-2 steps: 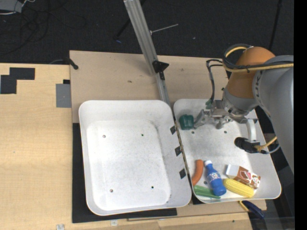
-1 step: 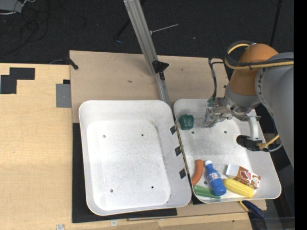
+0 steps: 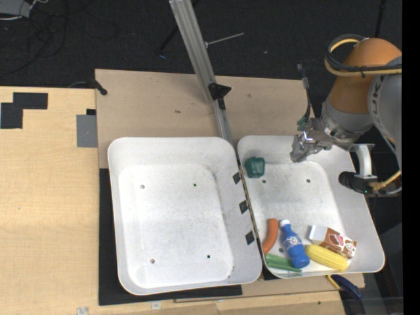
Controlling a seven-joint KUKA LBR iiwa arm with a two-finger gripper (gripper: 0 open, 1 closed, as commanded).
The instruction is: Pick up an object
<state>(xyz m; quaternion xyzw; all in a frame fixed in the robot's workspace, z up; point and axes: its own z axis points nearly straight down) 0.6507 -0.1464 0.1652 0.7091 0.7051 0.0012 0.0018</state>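
The green object (image 3: 254, 167) lies alone at the upper left corner of the right bin (image 3: 374, 241), hard against the divider between the two bins, and is the nearest candidate. The end effector (image 3: 300, 151) hangs over the same bin's upper edge, to the object's right and slightly farther back, apart from it. Its finger spread cannot be judged; nothing is seen held.

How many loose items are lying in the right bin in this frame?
6. A green block sits alone near the bin's far left corner. Clustered along the near edge: carrot, green pod, blue bottle, corn, brown packet. More may hide beneath.
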